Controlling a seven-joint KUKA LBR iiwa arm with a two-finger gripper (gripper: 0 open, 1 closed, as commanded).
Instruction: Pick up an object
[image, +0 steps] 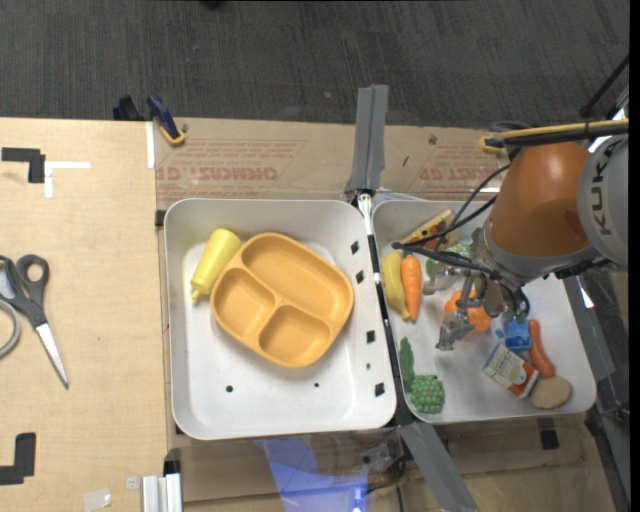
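Note:
My gripper (468, 320) hangs low over the middle of the right bin (470, 408), under the arm's orange band (540, 205). A small orange object (470, 306) lies right at the gripper, partly hidden by it; I cannot tell whether it is held. An orange carrot (408, 285) and a yellow banana (392, 282) lie side by side at the bin's left wall. A green knobbly vegetable (427, 393) rests at the front left. To the gripper's right lie a small carton (505, 366), a red sausage (541, 349) and a tan round piece (551, 392).
The left bin (200, 400) holds an orange divided plate (283, 298) and a yellow bottle (214, 262) at its back left. Scissors (35, 310) lie on the wooden bench at far left. A yellow-orange wedge (432, 228) sits at the right bin's back.

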